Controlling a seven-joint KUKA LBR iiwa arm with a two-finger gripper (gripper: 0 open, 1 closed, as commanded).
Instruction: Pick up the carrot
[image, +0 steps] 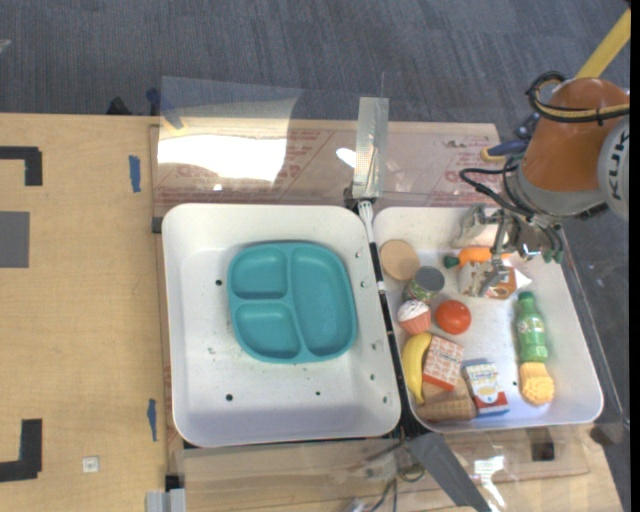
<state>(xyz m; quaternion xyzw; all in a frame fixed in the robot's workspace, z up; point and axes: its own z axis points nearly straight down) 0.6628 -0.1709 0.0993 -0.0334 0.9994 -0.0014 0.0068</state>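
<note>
The carrot (477, 256), judged a light, stiff, rather slippery toy, was seen pinched at its orange middle by the gripper (490, 262) in the right bin (585, 400).

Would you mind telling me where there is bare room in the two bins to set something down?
The left bin has bare floor all around the teal divided plate, widest along the near edge. The right bin is crowded: the banana, tomato and green bottle leave only a narrow strip between the tomato and bottle.
</note>
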